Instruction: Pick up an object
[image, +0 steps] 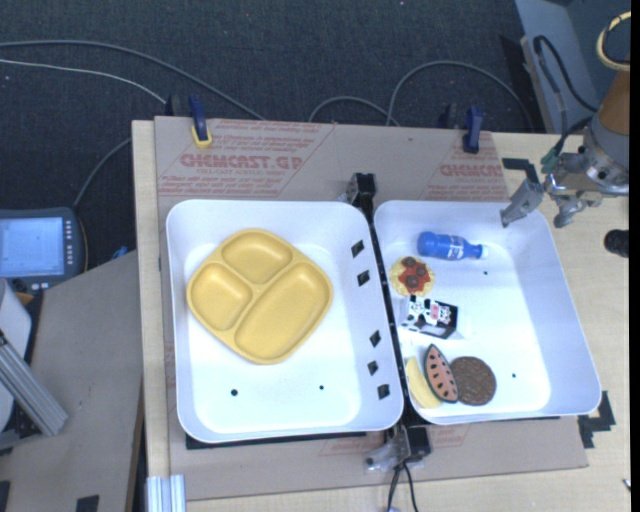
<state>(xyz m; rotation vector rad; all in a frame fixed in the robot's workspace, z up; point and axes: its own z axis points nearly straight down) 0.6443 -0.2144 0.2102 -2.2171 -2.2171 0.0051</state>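
A: What is lying nearest, at the bottom of the frame?

B: In the right bin (560, 300), toward its lower left corner, a brown round cookie (473, 381) is sitting beside a watermelon slice (438, 373), which is overlapping a pale yellow piece (417, 383).

A: And going up from there?

B: A black-and-white cow-print carton (431, 316) is lying above them, then a small pizza-like toy (412, 275), then a blue bottle (448, 246) lying on its side. In the left bin (190, 400), a yellow divided plate (259, 294) is sitting at center left.

A: Where is the gripper (545, 200)?

B: It is hovering at the upper right, over the right bin's far corner, with its fingers spread apart and nothing between them, well apart from the bottle.
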